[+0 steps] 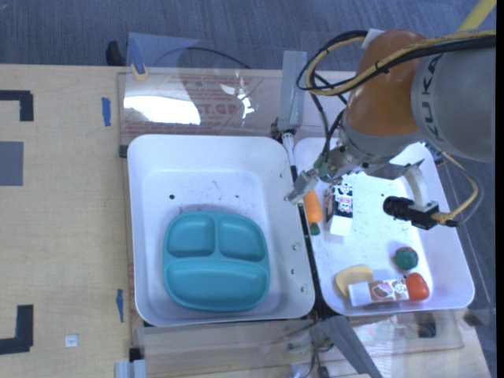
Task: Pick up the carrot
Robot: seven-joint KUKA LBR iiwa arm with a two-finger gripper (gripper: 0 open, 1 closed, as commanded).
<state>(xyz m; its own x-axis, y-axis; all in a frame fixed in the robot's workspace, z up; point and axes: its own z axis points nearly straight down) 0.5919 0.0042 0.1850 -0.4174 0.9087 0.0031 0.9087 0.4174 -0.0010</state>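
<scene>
Gripper [313,181] just above carrot [313,209] in rt bin [449,246], grip state unclear, "KUKA" partly legible on arm [465,93]

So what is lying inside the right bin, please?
In the right bin: the carrot by its left wall, a black-and-white box, a yellow piece, a green ball, a packet and a red-orange item. The arm covers its far part.
</scene>
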